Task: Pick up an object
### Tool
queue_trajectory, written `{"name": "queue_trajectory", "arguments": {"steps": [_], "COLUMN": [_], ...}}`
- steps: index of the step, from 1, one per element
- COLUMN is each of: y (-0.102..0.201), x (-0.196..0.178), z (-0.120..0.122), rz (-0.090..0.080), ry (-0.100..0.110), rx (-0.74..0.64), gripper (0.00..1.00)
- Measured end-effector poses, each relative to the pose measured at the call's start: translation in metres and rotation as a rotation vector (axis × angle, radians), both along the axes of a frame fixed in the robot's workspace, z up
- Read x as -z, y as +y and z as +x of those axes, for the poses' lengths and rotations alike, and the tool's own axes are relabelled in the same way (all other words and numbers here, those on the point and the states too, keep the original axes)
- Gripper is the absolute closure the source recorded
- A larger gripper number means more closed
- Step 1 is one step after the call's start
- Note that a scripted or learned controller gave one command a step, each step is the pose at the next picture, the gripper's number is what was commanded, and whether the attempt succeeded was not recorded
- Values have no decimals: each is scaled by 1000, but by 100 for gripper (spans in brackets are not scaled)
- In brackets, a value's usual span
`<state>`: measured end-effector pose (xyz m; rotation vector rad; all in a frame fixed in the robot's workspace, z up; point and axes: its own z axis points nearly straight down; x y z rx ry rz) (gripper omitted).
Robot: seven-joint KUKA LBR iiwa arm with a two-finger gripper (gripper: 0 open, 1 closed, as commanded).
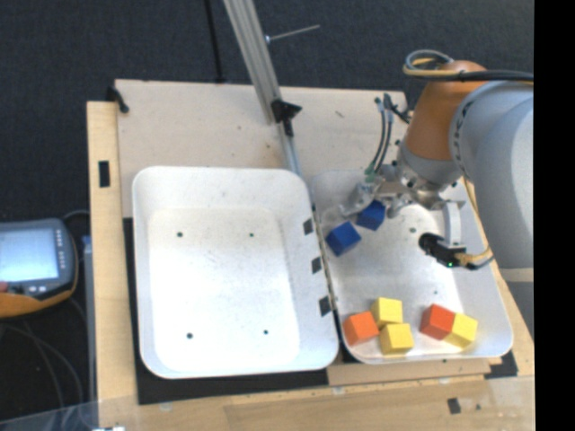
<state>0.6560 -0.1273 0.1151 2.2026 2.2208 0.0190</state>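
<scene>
My gripper (377, 201) hangs over the upper left part of the right bin (476, 308), at the end of the grey arm with the orange band. A dark blue block (370, 215) sits right at the gripper's tip, partly covered by it; whether it is gripped or just lying underneath is not clear. Just to its lower left, near the bin's left wall, lies a second blue block (342, 237), apart from the gripper.
Along the right bin's front edge lie an orange block (361, 327), two yellow blocks (389, 310) (396, 338), a red-orange block (437, 321) and another yellow block (464, 329). The left bin (153, 196) stands beside it. A slanted metal rail (256, 52) rises behind the bins.
</scene>
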Motion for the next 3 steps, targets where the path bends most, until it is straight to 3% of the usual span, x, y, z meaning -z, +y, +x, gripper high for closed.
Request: {"name": "queue_trajectory", "arguments": {"steps": [1,2,3], "y": [-3,-5,97], "x": [-6,-1,-86], "z": [-5,-29,-19], "rz": [-3,-2,3], "ry": [14,11,10], "rx": [0,10,-2], "gripper": [100,100,100]}}
